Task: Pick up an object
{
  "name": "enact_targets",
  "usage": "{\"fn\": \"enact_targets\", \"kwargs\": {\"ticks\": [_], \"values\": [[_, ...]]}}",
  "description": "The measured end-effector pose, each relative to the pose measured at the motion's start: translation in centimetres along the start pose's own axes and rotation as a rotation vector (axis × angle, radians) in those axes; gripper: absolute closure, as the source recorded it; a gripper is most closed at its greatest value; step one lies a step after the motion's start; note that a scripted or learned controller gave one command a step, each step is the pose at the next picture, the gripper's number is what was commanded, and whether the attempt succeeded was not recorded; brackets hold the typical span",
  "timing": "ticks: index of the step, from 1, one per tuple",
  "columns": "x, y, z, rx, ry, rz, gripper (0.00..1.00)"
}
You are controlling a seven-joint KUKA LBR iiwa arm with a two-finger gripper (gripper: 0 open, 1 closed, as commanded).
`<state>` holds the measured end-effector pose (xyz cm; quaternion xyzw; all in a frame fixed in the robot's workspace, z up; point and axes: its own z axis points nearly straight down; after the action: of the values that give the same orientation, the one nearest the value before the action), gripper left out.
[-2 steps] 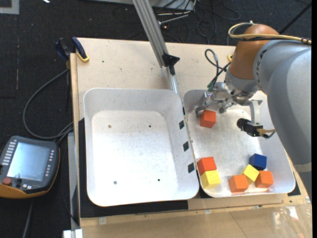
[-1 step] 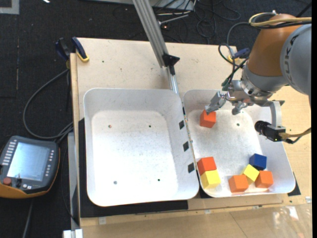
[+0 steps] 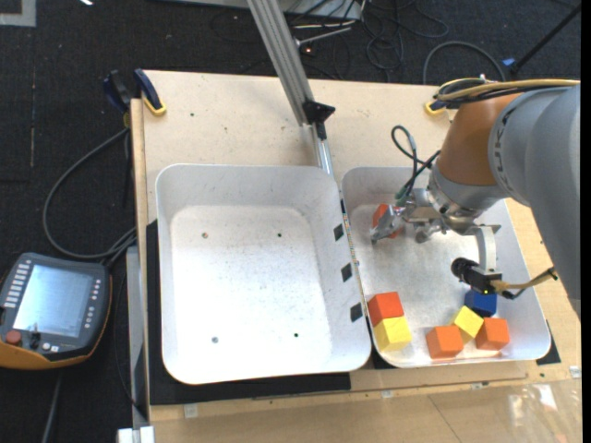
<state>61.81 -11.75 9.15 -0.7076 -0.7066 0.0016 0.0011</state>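
My gripper (image 3: 388,227) hangs over the upper left part of the right bin (image 3: 434,266), at the end of the grey arm that reaches in from the right. A small orange-red object (image 3: 379,214) sits right against the gripper's left side; whether it is held or just lying beside it is unclear. Several blocks lie along the bin's front: an orange block (image 3: 385,305) on a yellow block (image 3: 393,331), another orange block (image 3: 444,341), a yellow block (image 3: 468,321), a blue block (image 3: 480,301) and an orange block (image 3: 494,333).
The left bin (image 3: 185,247) stands beside the right one, with a raised divider edge (image 3: 346,257) between them. A slanted metal pole (image 3: 282,49) crosses the bench's back. Cables and a black part (image 3: 462,269) hang by the wrist. A teach pendant (image 3: 51,307) lies off the bench.
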Motion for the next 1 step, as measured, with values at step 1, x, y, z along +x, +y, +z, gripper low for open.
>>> {"fn": "enact_targets", "kwargs": {"ticks": [1], "values": [[0.63, 5.12, -0.49, -0.01, 0.0, -0.006, 0.0]]}}
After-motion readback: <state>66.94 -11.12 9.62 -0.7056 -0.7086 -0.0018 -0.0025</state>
